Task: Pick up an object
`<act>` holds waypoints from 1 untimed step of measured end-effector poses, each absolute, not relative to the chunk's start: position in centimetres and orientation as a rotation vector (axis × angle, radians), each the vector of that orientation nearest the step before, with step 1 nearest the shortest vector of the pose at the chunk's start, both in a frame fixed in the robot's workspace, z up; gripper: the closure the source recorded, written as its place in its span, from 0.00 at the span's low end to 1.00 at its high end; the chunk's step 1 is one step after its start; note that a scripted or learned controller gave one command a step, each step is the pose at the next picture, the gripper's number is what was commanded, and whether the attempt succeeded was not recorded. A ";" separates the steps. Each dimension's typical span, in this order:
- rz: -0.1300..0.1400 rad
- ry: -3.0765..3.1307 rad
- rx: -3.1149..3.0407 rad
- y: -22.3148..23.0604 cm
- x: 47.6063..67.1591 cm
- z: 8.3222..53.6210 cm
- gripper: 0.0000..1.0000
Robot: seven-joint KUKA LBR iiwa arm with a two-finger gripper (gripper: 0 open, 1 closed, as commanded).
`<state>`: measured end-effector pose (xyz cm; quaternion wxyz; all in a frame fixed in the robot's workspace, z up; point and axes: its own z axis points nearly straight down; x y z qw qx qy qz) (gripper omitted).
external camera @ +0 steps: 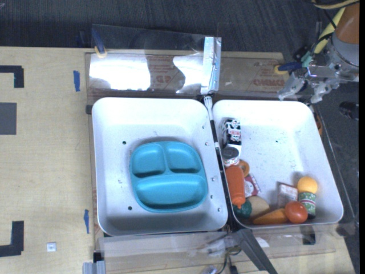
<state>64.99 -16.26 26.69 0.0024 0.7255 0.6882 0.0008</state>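
Note:
My gripper (303, 92) hangs over the back right corner of the right bin (274, 124), open, with nothing between its fingers. The toy foods lie well below it, along the bin's left wall and front edge: a black-and-white carton (231, 131), a long orange-red sausage (234, 184), a tan potato (258, 204), a carrot (271, 216), a red tomato (295, 212), a small bottle with a green label (308, 202) and a yellow lemon (307, 184).
The left bin (108, 124) holds a blue divided plate (168, 173). A clear plastic sheet (154, 67) stands behind the left bin. Cables (328, 4) trail at the top right beside the arm. Bare white floor shows at the right bin's back middle.

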 end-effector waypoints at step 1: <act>-0.009 1.632 2.692 -14.6 56.4 14.3 0.00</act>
